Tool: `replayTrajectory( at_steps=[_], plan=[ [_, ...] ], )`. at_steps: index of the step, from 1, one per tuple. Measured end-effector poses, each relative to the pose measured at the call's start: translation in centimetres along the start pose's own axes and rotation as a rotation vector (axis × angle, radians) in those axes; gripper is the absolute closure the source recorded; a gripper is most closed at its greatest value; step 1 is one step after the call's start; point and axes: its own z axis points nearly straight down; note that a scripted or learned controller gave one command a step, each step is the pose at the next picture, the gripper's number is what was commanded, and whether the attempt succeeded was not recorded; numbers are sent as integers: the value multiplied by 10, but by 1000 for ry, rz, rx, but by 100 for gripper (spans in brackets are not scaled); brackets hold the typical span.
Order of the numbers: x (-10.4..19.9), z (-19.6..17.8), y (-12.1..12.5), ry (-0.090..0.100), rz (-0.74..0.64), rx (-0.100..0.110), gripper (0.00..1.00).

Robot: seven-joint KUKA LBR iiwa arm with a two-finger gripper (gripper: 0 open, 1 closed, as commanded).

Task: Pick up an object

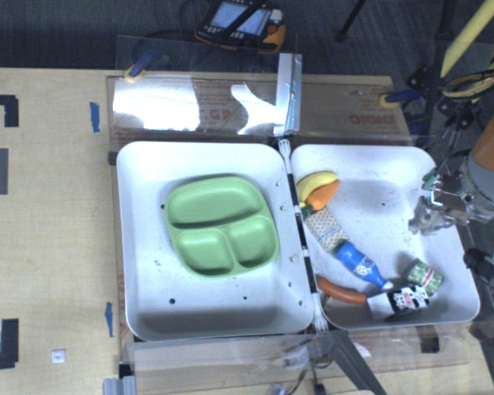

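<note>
I see gripper (429,214) over right bin (379,171), near its right wall; can't tell its state, nothing visibly held. Banana (314,183), blue bottle (359,262), small green carton (424,275) all lying in bin. My read: pick not yet made, whole grasp left.

The sectioned green plastic tray (221,234) lies in the left white bin (140,245). To the tray's right, past the divider, the right white bin (379,175) holds a yellow toy banana (314,184), a blue plastic bottle (361,264) nearer the front, and an orange toy sausage (341,290) in front of that.
</note>
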Motion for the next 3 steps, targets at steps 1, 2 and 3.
replayTrajectory(
  at_steps=[1, 2, 3],
  plan=[
    [-24, -22, -40, 0, 75, 1, 100],
    [-15, -26, -42, 0, 10, 0, 100],
    [-2, -41, -45, 0, -346, -2, 100]
  ],
)
